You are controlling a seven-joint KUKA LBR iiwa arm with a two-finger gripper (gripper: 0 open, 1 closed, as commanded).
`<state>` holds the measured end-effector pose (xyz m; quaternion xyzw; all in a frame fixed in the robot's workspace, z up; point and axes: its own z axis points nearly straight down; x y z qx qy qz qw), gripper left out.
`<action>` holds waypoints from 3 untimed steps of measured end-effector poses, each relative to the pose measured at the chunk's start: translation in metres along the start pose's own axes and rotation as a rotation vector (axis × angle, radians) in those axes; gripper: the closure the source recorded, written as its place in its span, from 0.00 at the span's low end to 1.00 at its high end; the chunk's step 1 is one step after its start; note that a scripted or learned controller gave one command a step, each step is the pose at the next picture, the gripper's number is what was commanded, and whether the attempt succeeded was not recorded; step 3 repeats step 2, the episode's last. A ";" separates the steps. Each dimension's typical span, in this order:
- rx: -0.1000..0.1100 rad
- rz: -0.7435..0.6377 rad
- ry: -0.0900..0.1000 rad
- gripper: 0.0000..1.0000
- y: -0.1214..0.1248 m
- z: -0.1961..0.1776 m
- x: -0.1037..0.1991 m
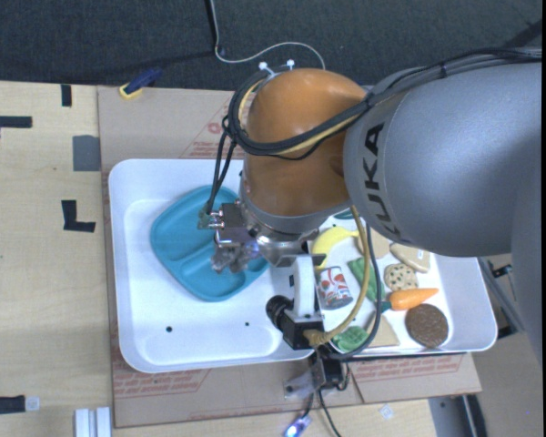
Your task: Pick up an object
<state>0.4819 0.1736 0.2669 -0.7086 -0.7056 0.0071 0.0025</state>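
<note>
A blue moulded dish (187, 239) lies tilted in the left white bin (127, 271), towards its back right. My gripper (229, 255) hangs under the orange wrist band, right over the dish's right edge, and seems to touch or nearly touch it. The large grey arm hides the bins' shared wall and much of the right bin. Whether anything sits between the gripper's tips is hidden by its own body.
The right bin (478, 330) holds toy food: an orange carrot (411, 298), a brown disc (428, 324), a cookie (400, 276), a yellow piece (332, 240), a red-and-white packet (335, 285) and a green item (350, 340). Bare white floor shows at the left bin's front.
</note>
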 end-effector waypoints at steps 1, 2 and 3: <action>-0.021 0.002 0.006 1.00 0.002 -0.094 -0.071; -0.024 0.000 0.007 1.00 0.000 -0.191 -0.120; -0.024 0.000 0.007 1.00 0.000 -0.191 -0.120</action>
